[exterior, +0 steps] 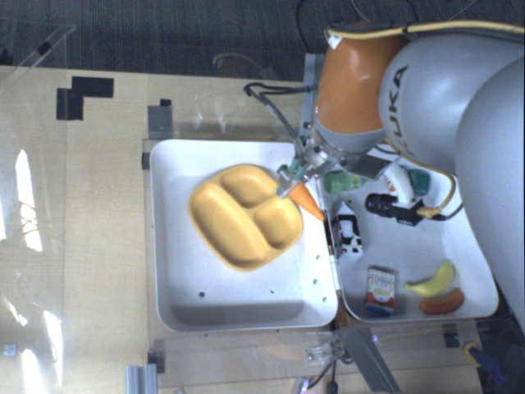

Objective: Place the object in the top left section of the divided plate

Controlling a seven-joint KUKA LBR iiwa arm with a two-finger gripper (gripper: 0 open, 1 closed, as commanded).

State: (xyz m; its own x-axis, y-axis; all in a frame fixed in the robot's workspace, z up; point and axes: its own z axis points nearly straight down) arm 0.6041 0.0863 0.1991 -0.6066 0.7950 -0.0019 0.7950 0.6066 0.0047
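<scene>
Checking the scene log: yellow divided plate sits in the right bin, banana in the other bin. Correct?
Not quite. The camera view shows the yellow divided plate in the left bin, not the right. The banana does lie in the other bin, the right bin, so that part stands.

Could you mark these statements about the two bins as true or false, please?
1. The yellow plate lies in the left bin. True.
2. The banana lies on the plate. False: it lies in the right bin, next to a red item.
3. The gripper is at the plate's right rim, with a carrot beside it. True.
4. The carrot lies wholly inside a plate section. False: it lies at the plate's right edge, mostly outside it.
5. A small carton sits in the left bin. False: it is in the right bin.
</scene>
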